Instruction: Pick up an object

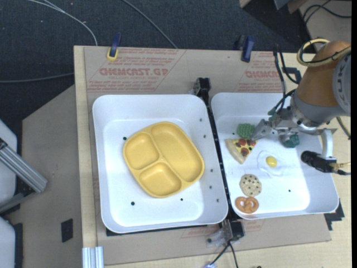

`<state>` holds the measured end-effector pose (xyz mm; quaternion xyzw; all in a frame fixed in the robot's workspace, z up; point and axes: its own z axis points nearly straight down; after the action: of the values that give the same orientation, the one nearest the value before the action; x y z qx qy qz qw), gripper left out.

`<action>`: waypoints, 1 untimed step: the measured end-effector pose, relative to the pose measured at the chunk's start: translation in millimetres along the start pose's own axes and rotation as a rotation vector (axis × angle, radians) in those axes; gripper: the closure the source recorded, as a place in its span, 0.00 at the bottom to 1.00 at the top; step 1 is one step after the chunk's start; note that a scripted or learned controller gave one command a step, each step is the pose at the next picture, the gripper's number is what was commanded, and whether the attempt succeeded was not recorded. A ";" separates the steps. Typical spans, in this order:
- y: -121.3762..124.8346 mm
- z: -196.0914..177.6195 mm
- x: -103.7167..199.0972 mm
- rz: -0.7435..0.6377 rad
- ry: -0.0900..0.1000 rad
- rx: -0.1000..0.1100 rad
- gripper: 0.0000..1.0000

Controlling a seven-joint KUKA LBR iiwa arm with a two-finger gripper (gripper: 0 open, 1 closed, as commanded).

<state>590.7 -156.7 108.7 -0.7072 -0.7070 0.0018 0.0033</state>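
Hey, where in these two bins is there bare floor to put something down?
Right bin: bare floor at the near right, bordered by the fried egg, the cookie and the bin's right wall. Its left side is crowded: broccoli, pizza slice, pretzel, with the gripper over the far part. Left bin: narrow margins around the yellow divided plate.

Worktop (83,149): carried two bins side by side.
Left bin (106,116): held a divided plate (163,158) near its middle.
Right bin (318,197): lay just beside the left bin, on its right.
Broccoli (245,130): sat toward the back left of the right bin.
Pizza slice (241,148): lay just in front of the broccoli.
Fried egg (271,162): lay right of the pizza slice.
Cookie (250,184): lay in front of the egg, to its left.
Pretzel (247,205): lay just in front of the cookie, near the front wall.
Tool (274,126): stood over the back of the right bin, right of the broccoli.
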 end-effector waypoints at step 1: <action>1.9 -14.0 -0.4 0.000 -0.002 -0.008 1.00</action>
<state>592.7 -157.1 122.7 -0.7072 -0.7070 -0.0002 -0.0002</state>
